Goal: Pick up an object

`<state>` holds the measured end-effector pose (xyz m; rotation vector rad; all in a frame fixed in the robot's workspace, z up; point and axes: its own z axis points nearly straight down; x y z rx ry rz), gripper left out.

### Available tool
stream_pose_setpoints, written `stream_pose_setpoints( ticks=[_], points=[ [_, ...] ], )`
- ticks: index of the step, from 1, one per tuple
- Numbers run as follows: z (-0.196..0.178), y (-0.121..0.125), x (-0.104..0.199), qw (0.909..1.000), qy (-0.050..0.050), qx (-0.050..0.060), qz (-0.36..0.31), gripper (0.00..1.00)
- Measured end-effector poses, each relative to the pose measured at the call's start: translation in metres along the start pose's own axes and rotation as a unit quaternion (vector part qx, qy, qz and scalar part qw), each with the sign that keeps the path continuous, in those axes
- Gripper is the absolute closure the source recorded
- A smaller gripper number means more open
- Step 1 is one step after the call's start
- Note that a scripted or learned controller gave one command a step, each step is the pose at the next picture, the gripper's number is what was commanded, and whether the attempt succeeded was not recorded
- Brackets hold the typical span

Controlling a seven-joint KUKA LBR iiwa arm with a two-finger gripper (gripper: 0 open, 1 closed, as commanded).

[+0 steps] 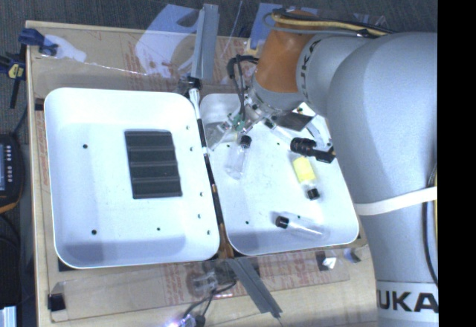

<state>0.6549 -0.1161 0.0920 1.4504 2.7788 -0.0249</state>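
My gripper (pixel 241 127) hangs below the orange wrist band (pixel 277 58) over the upper left corner of the right bin (pixel 245 240). Just below it lies a clear plastic piece with a small dark tip (pixel 236 160). Further right in that bin are a yellow block (pixel 303 169), a black marker (pixel 313 149), a small black piece (pixel 313 193) and a clear tube with a black cap (pixel 298 224) near the front wall. The grey arm hides the bin's upper right part.
The left bin (pixel 74 117) holds a dark ribbed rectangular block (pixel 153 163) at its middle. A grey metal bar (pixel 203 43) stands behind the bins, and the divider between them (pixel 210 184) runs close to the gripper's left.
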Motion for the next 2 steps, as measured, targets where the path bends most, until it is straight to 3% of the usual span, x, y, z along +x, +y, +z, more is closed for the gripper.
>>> stream_pose_setpoints(
  ticks=[1, 2],
  points=[
    [-0.011, 0.000, 0.000, 1.0000, 0.000, 0.000, -0.002, 1.00],
    [-0.105, 0.032, 0.040, 0.9986, 0.004, -0.007, 0.053, 1.00]
  ],
)
